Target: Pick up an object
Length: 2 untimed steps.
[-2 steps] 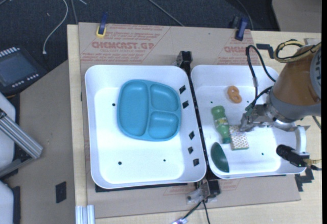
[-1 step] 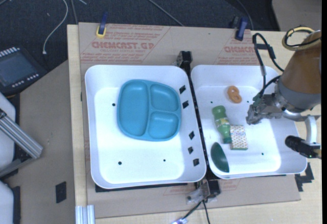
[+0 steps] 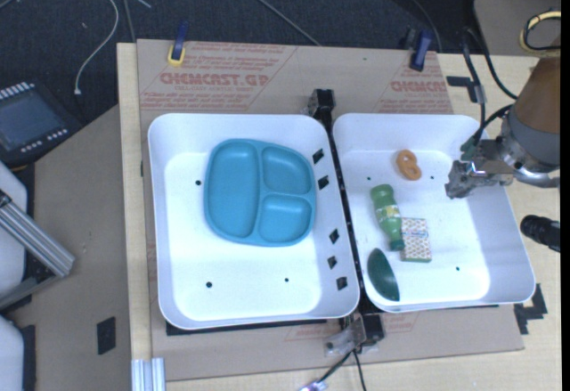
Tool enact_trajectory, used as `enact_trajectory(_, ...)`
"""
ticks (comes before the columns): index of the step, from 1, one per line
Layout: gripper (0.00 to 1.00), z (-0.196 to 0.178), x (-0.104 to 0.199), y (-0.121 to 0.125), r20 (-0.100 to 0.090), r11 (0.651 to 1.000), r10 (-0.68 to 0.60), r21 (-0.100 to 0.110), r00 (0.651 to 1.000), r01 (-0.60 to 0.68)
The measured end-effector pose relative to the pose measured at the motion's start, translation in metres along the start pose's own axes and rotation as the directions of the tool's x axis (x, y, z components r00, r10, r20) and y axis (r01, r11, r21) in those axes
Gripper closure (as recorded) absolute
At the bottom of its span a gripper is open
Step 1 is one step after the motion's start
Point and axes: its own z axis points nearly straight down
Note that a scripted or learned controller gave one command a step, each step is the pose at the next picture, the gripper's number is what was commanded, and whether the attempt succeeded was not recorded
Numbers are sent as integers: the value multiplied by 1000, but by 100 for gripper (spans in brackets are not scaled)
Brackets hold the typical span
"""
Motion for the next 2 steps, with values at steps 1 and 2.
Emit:
enact_trajectory(1,100,-64,-3,4,0,1000,0,0,1000,0)
enact_trajectory(2,100,-65,43,13,-3,1000,-4,5,1000,4)
